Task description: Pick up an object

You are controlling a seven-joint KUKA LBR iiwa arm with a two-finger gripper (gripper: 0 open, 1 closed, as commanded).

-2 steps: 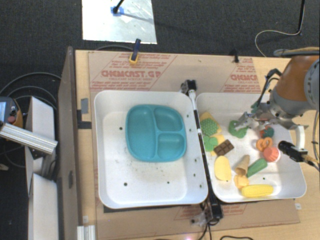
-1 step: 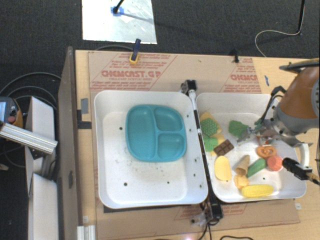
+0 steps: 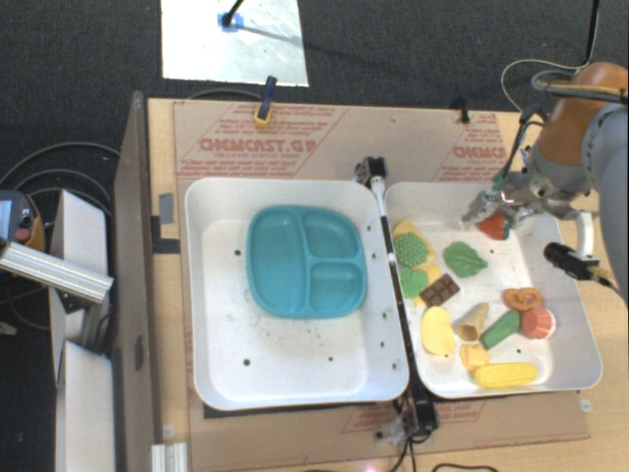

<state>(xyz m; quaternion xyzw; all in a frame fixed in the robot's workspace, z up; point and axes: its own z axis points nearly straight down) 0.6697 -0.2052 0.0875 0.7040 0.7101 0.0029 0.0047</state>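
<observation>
The two-finger gripper (image 3: 498,211) hangs over the far part of the right white bin (image 3: 580,362), fingers clamped on a small red-orange toy piece (image 3: 493,226). Left of that bin, the left white bin (image 3: 221,362) bears a teal plastic divided plate (image 3: 305,263). A yellow plastic corn cob (image 3: 506,374) lies at the right bin's near edge.

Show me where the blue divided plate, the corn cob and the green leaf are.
blue divided plate (image 3: 278,264): camera view, on its large left compartment.
corn cob (image 3: 506,374): camera view, middle of the yellow cob.
green leaf (image 3: 464,259): camera view, centre of the leaf.
</observation>
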